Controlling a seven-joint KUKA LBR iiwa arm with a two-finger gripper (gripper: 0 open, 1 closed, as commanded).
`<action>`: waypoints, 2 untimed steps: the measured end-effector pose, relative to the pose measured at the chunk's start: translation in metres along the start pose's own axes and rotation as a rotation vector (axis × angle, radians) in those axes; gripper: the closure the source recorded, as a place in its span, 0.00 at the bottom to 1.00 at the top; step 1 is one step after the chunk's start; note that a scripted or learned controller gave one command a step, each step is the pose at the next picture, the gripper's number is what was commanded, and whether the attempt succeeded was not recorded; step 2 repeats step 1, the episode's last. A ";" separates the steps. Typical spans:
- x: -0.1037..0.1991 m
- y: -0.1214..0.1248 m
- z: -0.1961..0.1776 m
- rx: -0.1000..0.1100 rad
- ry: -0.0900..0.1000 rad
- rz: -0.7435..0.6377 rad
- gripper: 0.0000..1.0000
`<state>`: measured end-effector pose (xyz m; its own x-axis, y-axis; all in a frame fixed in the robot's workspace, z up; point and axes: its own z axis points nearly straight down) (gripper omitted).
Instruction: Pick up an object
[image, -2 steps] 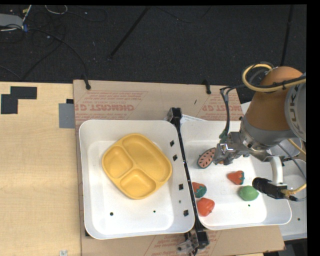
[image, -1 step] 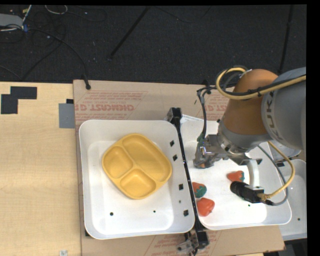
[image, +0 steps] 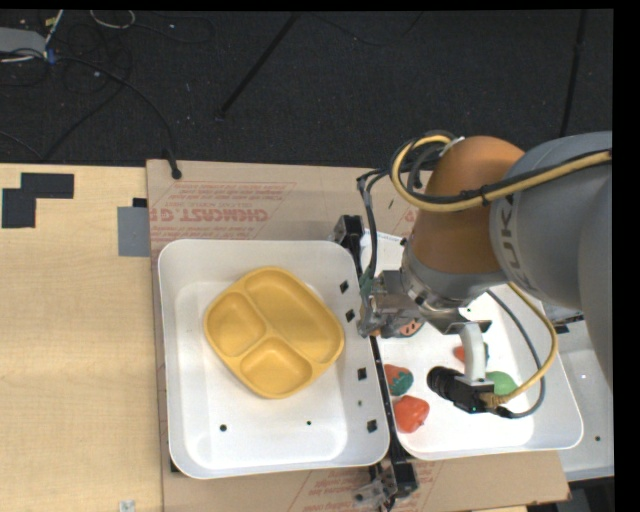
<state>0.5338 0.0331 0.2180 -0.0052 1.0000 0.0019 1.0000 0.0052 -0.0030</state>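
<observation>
My gripper (image: 383, 316) hangs low over the left edge of the right bin (image: 560, 425), close to the wall shared with the left bin. A small red thing (image: 410, 326) peeks out right beside it; whether it is gripped is hidden by the wrist. Nearer the front of that bin lie a red-orange object (image: 410, 412), a teal and orange object (image: 398, 378) and a green object (image: 501, 382). The grey arm with its orange band (image: 470, 215) covers the back of the right bin.
A yellow divided plate (image: 272, 330) lies in the middle of the left bin (image: 190, 420). Both bins rest on a cardboard sheet (image: 250, 205) on the wooden bench. The bin walls meet just left of the gripper.
</observation>
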 end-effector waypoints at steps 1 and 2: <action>0.059 0.004 -0.007 0.000 0.000 -0.001 1.00; 0.059 0.004 -0.007 0.000 0.000 -0.001 1.00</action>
